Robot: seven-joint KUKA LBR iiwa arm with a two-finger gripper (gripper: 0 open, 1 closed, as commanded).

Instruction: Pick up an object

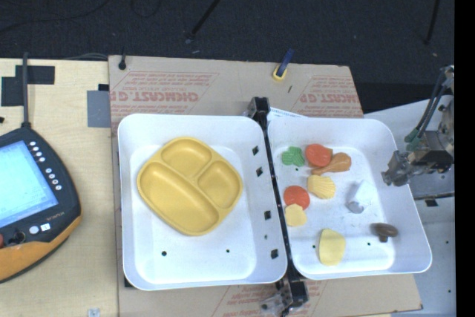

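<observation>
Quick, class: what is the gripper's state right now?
Gripper: cannot be told; it sits at the right bin's right edge, with nothing visibly held.

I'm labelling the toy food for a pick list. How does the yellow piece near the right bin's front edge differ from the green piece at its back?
The yellow piece is larger and blocky; the green piece is smaller and rounded with a bumpy outline. The yellow piece lies alone near the front wall of the right bin; the green piece sits at the back, right beside a red-orange piece. Both lie loose on the bin floor.
</observation>
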